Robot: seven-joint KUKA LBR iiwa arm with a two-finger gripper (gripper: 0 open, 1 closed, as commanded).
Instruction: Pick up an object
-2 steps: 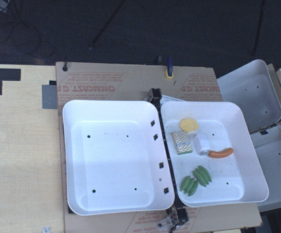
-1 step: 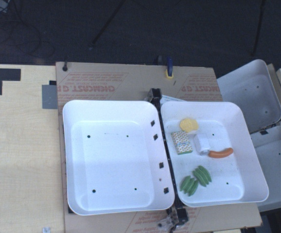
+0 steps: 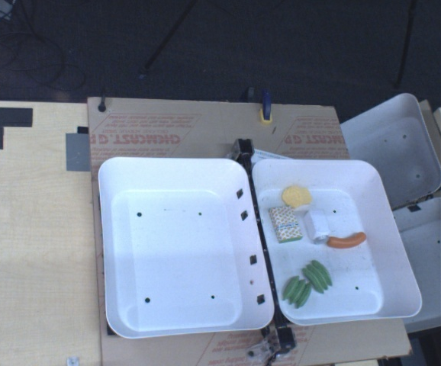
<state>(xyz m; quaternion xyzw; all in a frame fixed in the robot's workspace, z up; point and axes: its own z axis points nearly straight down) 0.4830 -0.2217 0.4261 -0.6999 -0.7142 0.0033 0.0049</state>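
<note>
We see every candidate object unlifted around the patterned sachet (image 3: 285, 223) in the right bin (image 3: 392, 280), yellow disc (image 3: 297, 197) beyond it, sausage (image 3: 346, 240) beside, so picking looks wholly undone, and we cannot tell the jaws' state.

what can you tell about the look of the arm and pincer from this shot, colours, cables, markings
Its colours, cables and markings cannot be told from this frame. On the right side, where the arm reaches in, there is a pale grey-white panel with rounded corners and small dark holes, lying beside the right bin. Thin dark cables lie on the floor at top left; whether they belong to the arm is unclear.
</note>
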